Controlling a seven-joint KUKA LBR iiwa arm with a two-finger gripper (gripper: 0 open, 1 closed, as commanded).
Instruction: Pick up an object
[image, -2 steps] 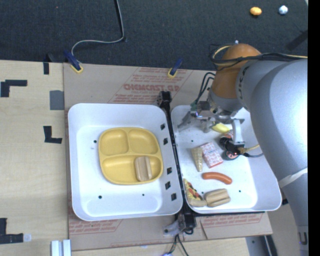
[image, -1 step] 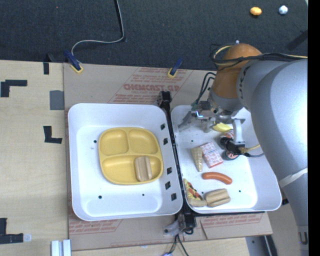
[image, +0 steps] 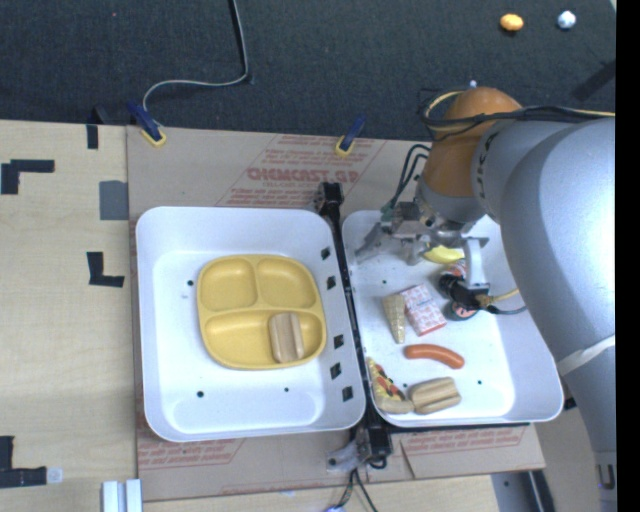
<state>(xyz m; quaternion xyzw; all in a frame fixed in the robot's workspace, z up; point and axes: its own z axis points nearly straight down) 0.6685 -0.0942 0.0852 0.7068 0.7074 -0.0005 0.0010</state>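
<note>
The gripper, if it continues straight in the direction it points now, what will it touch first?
Probably the white floor of the right bin at its far end, near the yellow piece; the gripper seems to point down, but depth is unclear.

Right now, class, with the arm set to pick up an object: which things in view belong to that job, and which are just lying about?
Belonging to the job:
gripper
right bin
hot dog sausage
bread roll
banana
small red-and-white packet

Just lying about:
left bin
yellow divided plate
bread piece on the plate
blue and yellow clamps
</note>
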